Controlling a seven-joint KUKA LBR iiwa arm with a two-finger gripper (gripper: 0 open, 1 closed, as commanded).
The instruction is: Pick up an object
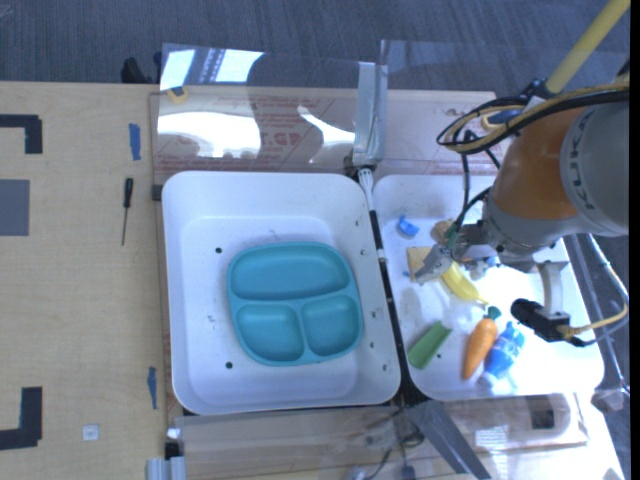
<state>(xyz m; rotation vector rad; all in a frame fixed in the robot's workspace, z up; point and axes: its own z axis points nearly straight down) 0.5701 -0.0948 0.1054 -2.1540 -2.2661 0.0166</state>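
Note:
In the right bin, my gripper hangs low over the upper middle, open. A yellow banana-shaped piece lies just below and between the fingers, not lifted. A small blue piece sits up and to the left of the gripper. Nearer the front of the bin lie a green block, an orange carrot and a blue bottle-like toy. The wrist hides part of the bin's floor.
The left bin holds a teal divided plate. A black part with a yellow cable hangs off the arm above the right bin. A metal divider post stands at the back between the bins.

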